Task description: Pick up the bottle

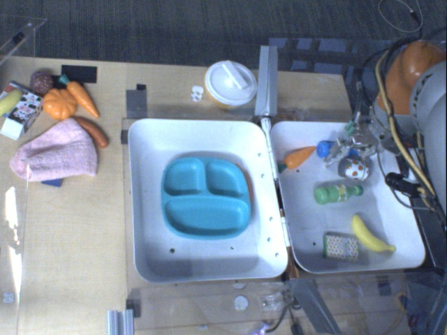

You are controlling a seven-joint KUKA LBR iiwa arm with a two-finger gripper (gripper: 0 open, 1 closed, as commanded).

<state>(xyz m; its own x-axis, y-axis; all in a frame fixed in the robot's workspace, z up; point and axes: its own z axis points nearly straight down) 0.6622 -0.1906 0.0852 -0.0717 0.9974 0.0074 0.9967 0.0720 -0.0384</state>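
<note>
A small green bottle (337, 193) lies on its side in the middle of the right bin (412, 257), its cap end pointing right. My gripper (349, 147) is over the upper part of that bin, a little beyond the bottle and apart from it. Just under the gripper sits a round white and dark object (353, 169), between the gripper and the bottle. Nothing from the bin shows held in the gripper.
The right bin also holds an orange carrot (299, 157), a small blue piece (325, 149), a yellow banana (371, 234) and a speckled block (341, 246). A blue divided tray (207, 196) lies in the left bin (147, 250). A white lidded bowl (230, 84) and toy foods with a pink cloth (56, 152) sit on the bench.
</note>
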